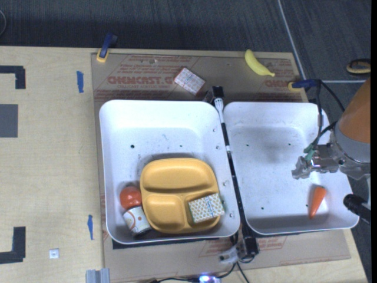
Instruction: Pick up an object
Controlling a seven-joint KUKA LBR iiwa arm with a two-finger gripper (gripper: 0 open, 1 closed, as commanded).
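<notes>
The two white bins sit side by side, the left bin (118, 158) and the right bin (265, 217). The grey and orange arm (356, 128) comes in from the right. Its gripper (306, 165) hangs over the right bin, near the right wall. I cannot tell if the gripper is apart or together, and I see nothing in it. Far to the gripper's left, in the left bin, is a big yellow tray (174, 190). A small patterned pad (206, 208) lies on the tray. A red and white ball (132, 208) touches the tray's left side. An orange carrot (317, 200) lies just below the gripper, in the right bin, not touching it
</notes>
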